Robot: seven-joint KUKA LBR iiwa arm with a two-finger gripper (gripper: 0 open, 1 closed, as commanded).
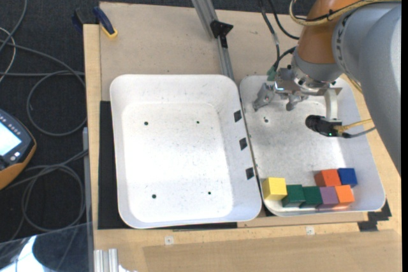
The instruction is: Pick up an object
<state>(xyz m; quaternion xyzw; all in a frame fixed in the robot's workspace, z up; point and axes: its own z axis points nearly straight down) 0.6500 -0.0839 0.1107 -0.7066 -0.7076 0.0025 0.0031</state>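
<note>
Several small blocks lie along the near edge of the right bin: a yellow block, two green blocks, a purple block, an orange block, a red block and a blue block. My gripper hangs over the far left corner of this bin, well away from the blocks. Its fingers are spread open with nothing between them.
The left bin sits beside the right one, their rims meeting in the middle. A slanted metal pole rises behind the bins. Cables trail near the wrist, and a black part hangs just right of the gripper.
</note>
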